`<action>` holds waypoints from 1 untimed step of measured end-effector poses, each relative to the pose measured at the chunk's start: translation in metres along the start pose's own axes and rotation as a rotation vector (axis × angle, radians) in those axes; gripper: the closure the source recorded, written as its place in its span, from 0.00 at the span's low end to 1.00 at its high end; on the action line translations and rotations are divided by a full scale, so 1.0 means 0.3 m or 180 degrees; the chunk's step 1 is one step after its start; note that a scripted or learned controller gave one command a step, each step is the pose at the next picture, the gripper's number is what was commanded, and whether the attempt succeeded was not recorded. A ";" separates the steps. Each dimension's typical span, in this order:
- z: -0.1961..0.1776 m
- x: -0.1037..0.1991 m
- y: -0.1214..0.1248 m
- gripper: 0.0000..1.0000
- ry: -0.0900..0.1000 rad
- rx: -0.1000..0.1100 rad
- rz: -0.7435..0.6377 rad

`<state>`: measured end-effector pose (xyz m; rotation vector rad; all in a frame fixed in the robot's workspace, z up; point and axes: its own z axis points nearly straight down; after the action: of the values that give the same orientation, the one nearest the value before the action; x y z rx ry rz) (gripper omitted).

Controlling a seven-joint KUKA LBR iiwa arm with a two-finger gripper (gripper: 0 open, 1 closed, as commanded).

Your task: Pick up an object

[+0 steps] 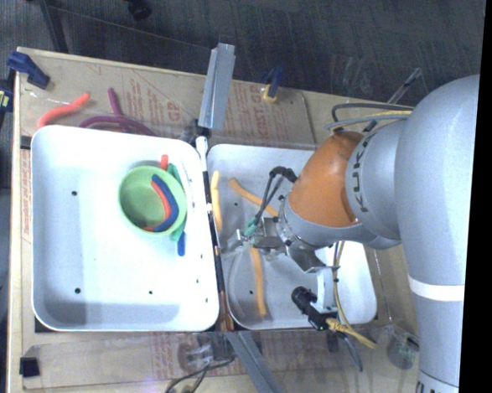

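The left bin (66,246) holds a green bowl (151,200) with coloured pieces inside. The right bin (360,300), at centre frame, holds yellow sticks (258,286). My arm (356,191) reaches in from the right, my gripper (256,234) low over those sticks; I cannot tell its grasp.

Two white bins (59,220), one green bowl (149,200), three yellow sticks (258,285) in the right bin (365,301).
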<state>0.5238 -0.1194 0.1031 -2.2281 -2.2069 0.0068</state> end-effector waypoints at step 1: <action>-0.032 -0.005 0.000 1.00 -0.0007 0.0003 -0.0013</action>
<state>0.5237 -0.1208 0.1126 -2.2240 -2.2121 0.0102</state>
